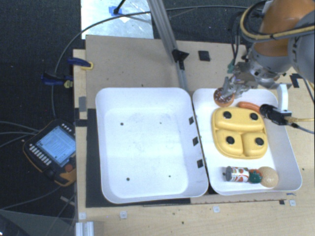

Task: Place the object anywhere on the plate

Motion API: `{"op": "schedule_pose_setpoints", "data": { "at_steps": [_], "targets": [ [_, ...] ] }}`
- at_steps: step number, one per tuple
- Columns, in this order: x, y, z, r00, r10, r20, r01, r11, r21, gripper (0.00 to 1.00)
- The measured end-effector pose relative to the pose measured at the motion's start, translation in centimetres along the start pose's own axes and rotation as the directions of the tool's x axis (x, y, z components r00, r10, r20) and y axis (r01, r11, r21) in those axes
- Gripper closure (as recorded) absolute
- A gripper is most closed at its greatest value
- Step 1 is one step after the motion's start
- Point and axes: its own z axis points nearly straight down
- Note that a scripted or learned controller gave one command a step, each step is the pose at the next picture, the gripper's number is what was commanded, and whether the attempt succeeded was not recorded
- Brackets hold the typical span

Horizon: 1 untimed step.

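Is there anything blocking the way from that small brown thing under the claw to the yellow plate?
Nothing visible does. The small round brown object sits under the gripper, just beyond the yellow compartment plate's far left corner.

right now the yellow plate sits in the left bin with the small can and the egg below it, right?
Not quite: the camera view shows the yellow plate in the right bin, not the left. The small can and the egg do lie below it there.

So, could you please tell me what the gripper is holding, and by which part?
It cannot be told: the gripper sits over a small brown object at the yellow plate's far corner.
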Motion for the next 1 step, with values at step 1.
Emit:
{"op": "schedule_pose_setpoints", "data": {
  "at_steps": [1],
  "targets": [
    [6.16,-0.16,0.03,1.0,-0.002,-0.001,0.002,1.0,-0.001,1.0]
  ]
}}
